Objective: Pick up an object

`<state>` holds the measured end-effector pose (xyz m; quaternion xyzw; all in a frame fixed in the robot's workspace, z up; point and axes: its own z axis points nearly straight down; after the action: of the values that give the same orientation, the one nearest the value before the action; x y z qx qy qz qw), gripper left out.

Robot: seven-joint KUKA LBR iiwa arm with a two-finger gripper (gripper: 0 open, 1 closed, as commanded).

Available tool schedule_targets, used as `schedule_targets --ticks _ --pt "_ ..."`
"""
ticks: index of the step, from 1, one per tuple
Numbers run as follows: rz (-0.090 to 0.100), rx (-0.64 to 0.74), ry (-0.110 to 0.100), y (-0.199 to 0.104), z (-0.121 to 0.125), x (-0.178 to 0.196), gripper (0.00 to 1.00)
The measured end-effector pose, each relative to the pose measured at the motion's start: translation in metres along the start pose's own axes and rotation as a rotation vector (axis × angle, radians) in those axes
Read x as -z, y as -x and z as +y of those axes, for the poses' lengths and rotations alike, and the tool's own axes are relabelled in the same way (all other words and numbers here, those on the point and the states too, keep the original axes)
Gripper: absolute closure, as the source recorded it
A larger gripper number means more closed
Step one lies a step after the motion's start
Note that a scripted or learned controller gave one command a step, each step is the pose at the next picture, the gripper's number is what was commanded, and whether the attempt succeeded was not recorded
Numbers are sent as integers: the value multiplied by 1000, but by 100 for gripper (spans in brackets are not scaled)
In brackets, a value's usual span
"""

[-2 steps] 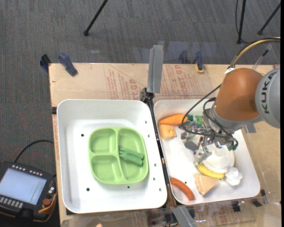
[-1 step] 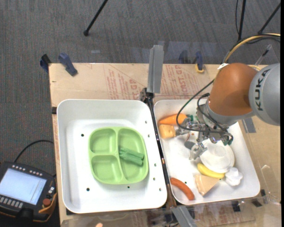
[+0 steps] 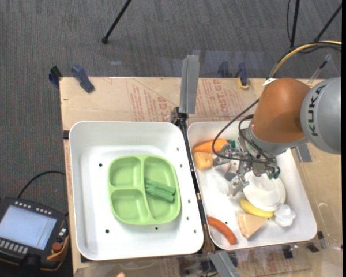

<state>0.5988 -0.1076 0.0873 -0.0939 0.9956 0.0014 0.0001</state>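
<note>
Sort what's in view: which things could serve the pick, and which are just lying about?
Job:
- hand, low in the right bin
- carrot
- banana
- sausage
- wedge
- white cup

Lying about:
- green divided plate in the left bin
- teach pendant
- blue clamps

The arm [image 3: 288,117] reaches over the right bin [image 3: 307,212] of toy food.

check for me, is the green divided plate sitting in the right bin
No, the green divided plate lies in the left bin, with a small green piece on it.
</note>
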Motion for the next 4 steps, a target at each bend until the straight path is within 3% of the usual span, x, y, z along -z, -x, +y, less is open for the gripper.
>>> schedule_targets --ticks 1,2,3,4 --pt "-3 20 -2 20 12 1 0" --pt "0 62 -2 -23 -4 0 0" --pt "-2 170 -2 -7 1 1 0" --pt "-6 169 -3 -6 2 11 100"
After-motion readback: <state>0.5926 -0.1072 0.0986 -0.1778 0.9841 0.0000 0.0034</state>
